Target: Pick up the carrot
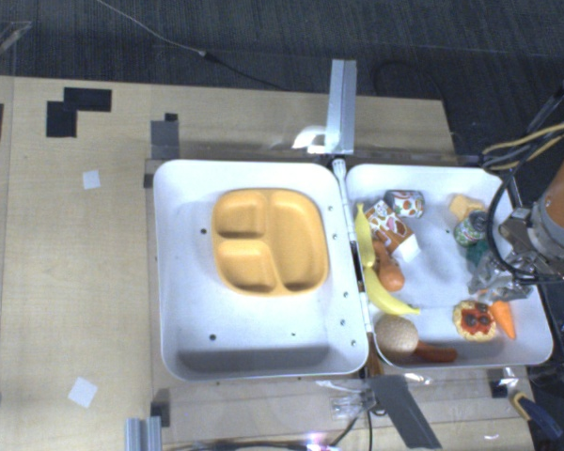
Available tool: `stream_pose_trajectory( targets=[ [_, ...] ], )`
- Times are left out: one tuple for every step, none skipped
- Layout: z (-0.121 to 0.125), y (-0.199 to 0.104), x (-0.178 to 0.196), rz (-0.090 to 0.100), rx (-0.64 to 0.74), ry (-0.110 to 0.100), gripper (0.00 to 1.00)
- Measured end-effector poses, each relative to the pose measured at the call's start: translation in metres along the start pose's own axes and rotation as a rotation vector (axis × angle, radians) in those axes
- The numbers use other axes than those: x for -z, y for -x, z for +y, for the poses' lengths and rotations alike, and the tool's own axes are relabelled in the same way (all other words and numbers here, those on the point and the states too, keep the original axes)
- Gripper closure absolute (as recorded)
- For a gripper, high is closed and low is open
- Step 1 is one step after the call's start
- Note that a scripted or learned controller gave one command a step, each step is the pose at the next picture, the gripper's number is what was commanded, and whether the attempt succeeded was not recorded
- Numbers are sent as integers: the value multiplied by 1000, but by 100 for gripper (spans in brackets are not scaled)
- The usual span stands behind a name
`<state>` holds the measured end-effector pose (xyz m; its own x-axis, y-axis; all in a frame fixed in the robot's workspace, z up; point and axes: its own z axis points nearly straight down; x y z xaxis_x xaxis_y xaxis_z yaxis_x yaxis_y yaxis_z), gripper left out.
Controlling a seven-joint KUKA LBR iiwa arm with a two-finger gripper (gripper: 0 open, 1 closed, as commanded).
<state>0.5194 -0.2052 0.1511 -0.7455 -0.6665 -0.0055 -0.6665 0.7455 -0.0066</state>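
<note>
Two white bins side by side on the tabletop. Left bin holds a yellow three-compartment plate, roughly centred, slightly toward the far side.

Right bin is cluttered: banana lying along its left wall, a sausage-like piece just beside it, patterned wrapped items at the far left, a brown round item and a red-brown sausage at the near edge, a pale yellow block and a green item toward the far right, a small pizza-like disc near right.

Carrot lies in the right bin's near right corner, touching the pizza disc's right side, tip pointing near.

Arm comes in from the right; end effector sits low over the bin, just far of the carrot. Cannot tell whether it's spread or pressed together; nothing visibly between its tips.
</note>
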Motion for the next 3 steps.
stream_pose_trajectory(
  targets=[
    [5, -5, -34, 1, 332, 3, 100],
    [19, -20, -41, -3, 469, -7, 100],
    [20, 26, 70, -4, 280, -8, 100]
  ],
)
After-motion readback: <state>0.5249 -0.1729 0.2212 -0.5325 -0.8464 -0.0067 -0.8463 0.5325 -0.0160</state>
